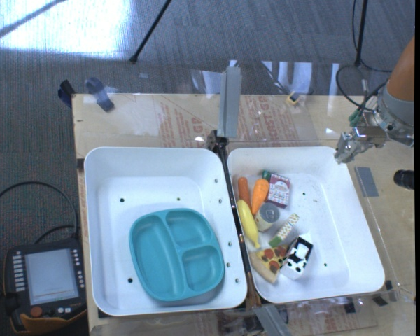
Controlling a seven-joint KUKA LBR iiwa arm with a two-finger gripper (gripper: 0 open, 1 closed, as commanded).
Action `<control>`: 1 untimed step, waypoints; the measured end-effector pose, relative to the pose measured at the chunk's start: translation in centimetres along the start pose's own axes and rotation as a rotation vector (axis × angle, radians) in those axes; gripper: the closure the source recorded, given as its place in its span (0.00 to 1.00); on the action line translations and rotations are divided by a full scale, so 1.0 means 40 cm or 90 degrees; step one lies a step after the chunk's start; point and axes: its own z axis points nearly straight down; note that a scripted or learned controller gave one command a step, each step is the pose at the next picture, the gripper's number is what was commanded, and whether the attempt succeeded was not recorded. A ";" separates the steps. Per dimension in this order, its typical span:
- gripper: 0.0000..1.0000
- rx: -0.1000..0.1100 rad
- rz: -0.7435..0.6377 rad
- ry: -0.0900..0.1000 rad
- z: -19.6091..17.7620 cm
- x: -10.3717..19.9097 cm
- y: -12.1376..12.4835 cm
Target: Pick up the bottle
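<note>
My gripper hangs over the right bin's far right corner; I cannot tell its state. The bottle, cow-patterned, lies near that bin's front left, touching a pizza slice, with a banana, carrots and a red carton behind. The left bin holds a teal divided plate.

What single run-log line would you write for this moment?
gripper: above right bin's far right corner | bottle: not identifiable among toys | teal tray: left bin

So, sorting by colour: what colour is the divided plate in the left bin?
Teal, seen in the camera view: the divided plate.
</note>
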 end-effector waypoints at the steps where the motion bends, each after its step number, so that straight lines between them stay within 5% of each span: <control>1: 1.00 -0.001 -0.132 -0.001 -0.296 0.016 0.016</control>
